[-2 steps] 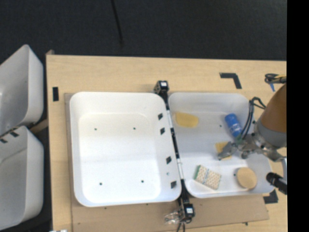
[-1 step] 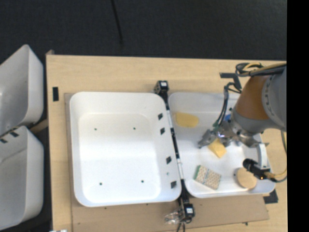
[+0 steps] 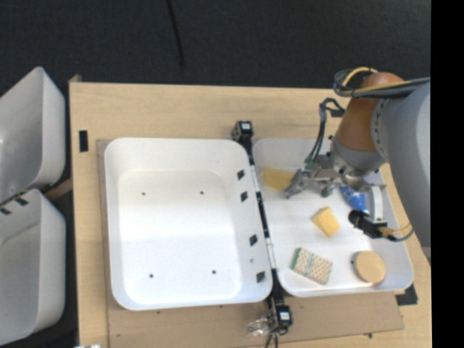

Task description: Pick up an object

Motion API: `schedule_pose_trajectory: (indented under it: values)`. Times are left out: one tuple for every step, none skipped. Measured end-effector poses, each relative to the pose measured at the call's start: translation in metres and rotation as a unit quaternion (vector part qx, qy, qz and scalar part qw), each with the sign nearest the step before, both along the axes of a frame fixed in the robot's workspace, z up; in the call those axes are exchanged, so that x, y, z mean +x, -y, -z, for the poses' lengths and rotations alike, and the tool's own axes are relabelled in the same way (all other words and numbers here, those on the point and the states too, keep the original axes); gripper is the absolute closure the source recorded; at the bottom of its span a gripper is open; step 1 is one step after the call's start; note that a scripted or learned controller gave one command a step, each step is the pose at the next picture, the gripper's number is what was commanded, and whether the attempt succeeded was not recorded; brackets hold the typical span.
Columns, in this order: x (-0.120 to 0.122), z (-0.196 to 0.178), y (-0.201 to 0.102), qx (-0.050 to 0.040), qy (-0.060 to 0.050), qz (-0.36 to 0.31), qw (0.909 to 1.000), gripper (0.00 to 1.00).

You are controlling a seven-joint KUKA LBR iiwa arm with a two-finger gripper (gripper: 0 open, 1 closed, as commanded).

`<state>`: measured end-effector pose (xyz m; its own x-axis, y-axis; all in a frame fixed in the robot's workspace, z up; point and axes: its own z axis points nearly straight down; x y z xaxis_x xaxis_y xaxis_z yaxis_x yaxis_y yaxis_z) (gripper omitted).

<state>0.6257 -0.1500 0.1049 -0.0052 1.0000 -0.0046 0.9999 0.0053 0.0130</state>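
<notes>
My gripper [image 3: 310, 188] hangs low over the upper part of the right bin [image 3: 290, 227], below the orange wrist band. Its two grey fingers are spread apart, one [image 3: 293, 189] reaching toward a flat yellow piece [image 3: 274, 178] beside the bin's left wall, and nothing sits between them. A yellow block [image 3: 326, 222] lies just below the gripper, apart from it. A speckled green-edged sponge [image 3: 312, 265] and a round tan disc [image 3: 370, 267] rest near the bin's front. A blue object [image 3: 356, 199] shows partly under the wrist, mostly hidden.
The left bin [image 3: 116, 194] stands beside the right one, with a hinged divider [image 3: 257, 209] between them. Cables [image 3: 322, 133] trail from the wrist. White containers [image 3: 29, 194] stand off the bench at the left.
</notes>
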Motion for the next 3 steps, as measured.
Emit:
schedule_pose_trajectory:
  values:
    - [-0.029, -0.004, 0.07, 0.0129, 0.001, -0.002, 0.9999, 0.0]
    - [0.023, -0.001, 0.022, -0.0002, 0.0, -0.001, 1.0, 0.0]
    - [0.049, -0.001, 0.064, 0.0007, 0.0, 0.0, 1.0, 0.0]
